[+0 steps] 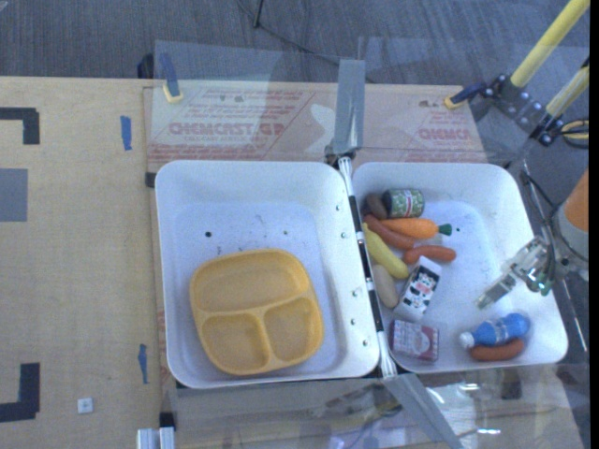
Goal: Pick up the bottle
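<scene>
Two bins sit side by side on the tabletop (pixel 75 251). We find the left bin (pixel 187 204) carrying a yellow tray (pixel 255 309), and the right bin (pixel 487 190) carrying the loose items. The bottle (pixel 496 329), blue with a white cap, lies on its side near the front right corner of the right bin, cap toward the left, touching a sausage (pixel 498 350) just in front of it.

The claw (pixel 515 283) hangs over the right bin, above and slightly behind the bottle and apart from it. Nothing sits between its fingers; whether they are spread or closed we cannot tell.

We judge the step in hand to be the approach; the grasp is not yet made. The next move calls for shifting the claw toward the bin's front, over the bottle's body, lining the fingers across its short axis, then descending. The sausage pressed against the bottle leaves little room for a finger on that side, and the bin wall is close.
</scene>
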